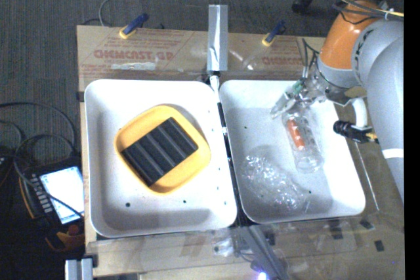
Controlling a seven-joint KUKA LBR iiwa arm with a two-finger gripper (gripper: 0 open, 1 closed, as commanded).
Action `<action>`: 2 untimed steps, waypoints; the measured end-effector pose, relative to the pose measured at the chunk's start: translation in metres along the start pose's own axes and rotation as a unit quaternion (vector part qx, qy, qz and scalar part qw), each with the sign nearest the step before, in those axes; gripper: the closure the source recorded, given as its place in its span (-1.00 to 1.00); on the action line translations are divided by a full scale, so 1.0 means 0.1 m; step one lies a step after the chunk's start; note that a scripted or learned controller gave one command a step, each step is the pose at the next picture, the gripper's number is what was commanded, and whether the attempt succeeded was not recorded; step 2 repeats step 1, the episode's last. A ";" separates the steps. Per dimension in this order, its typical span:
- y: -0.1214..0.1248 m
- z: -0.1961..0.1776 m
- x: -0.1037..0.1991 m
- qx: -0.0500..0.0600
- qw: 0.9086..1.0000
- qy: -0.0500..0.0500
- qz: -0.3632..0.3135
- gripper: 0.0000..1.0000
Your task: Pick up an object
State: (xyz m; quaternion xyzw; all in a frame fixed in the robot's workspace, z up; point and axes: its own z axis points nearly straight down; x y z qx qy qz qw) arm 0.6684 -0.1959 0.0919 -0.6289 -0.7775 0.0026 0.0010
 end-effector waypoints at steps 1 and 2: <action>0.11 -0.75 0.53 -0.003 1.000 0.001 -0.005 1.00; 0.11 -0.75 0.53 -0.003 1.000 0.001 -0.005 1.00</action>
